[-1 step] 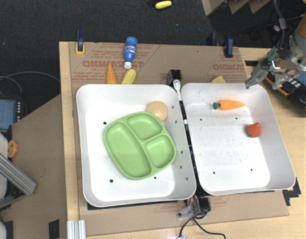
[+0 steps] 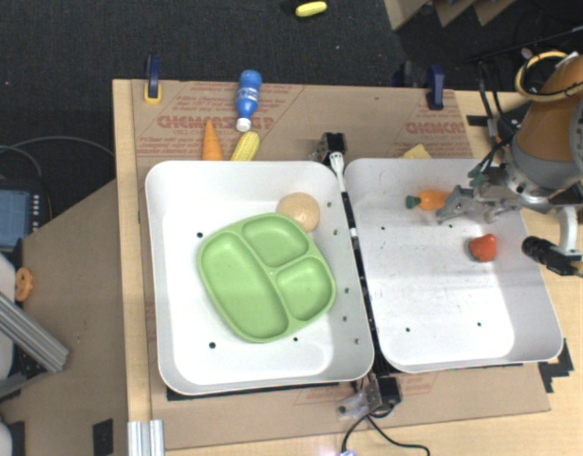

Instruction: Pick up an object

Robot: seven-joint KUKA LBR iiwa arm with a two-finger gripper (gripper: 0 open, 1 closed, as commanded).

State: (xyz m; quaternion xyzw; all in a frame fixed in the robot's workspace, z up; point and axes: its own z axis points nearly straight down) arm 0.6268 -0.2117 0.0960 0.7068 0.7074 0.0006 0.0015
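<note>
My gripper (image 2: 460,204) hangs over the back of the right bin (image 2: 443,321), its grey fingers pointing left with a gap between them and nothing held. A small orange carrot-like piece (image 2: 428,199) lies just left of the fingertips. A red tomato-like ball (image 2: 482,247) rests on the bin floor a little in front of the gripper. In the left bin (image 2: 178,283) sits a green divided plate (image 2: 265,275), with a beige round bun (image 2: 299,211) at its back edge.
Behind the left bin on the cardboard lie a blue-capped bottle (image 2: 247,97), a yellow corn piece (image 2: 245,145) and an orange carrot (image 2: 211,142). A yellow object (image 2: 310,9) lies on the dark floor. Black clamps (image 2: 331,146) sit between the bins.
</note>
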